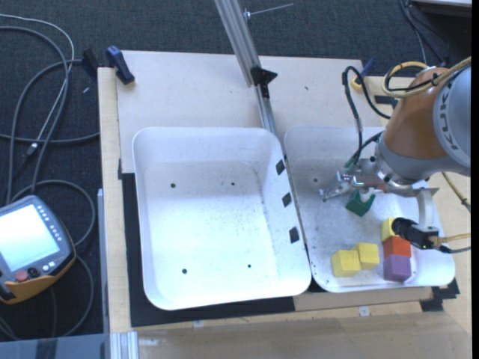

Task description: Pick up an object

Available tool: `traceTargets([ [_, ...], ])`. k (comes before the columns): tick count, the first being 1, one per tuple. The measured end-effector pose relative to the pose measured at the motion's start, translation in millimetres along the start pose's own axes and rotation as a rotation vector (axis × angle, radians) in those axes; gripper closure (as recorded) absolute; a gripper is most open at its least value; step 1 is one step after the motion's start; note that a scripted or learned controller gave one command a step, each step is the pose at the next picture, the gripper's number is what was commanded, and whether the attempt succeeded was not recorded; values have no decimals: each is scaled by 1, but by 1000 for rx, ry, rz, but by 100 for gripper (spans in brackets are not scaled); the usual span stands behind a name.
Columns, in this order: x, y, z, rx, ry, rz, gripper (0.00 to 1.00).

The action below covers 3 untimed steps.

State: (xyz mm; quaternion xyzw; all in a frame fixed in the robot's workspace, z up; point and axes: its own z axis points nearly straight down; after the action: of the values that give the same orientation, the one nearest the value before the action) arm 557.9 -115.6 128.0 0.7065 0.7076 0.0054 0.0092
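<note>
1. Dark carpet all round, cables (45, 88) trailing at left, a teach pendant (30, 249) lying by the pale bench (187, 88)
2. Two shallow white bins side by side on that bench: left bin (150, 148) with nothing but specks, right bin (322, 148) carrying all the objects
3. Clustered at the right bin's near corner: two yellow blocks (355, 259) touching, a purple block (397, 268) with an orange block (397, 246) on top
4. Nearer the bin's middle, a green block (360, 204) directly beneath the gripper (358, 189)
5. Reaching in from the right, grey arm with orange band (412, 129) low over that green block
6. Cannot tell whether open or closed: gripper tip blocked by the wrist and too small
7. Likely step: the approach or the grasp on the green block, nothing visibly lifted
8. Next, by judgement: a firm close on the green block, then a straight lift clear of the bin floor
</note>
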Motion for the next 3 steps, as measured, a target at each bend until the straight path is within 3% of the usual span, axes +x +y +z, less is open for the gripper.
traceTargets([
  [1, -65, 62, -89, 7, -1, 2, 0],
  [2, -78, 22, 34, 29, 8, 4, 0],
  [3, -77, 26, 18, 19, 5, 1, 100],
])
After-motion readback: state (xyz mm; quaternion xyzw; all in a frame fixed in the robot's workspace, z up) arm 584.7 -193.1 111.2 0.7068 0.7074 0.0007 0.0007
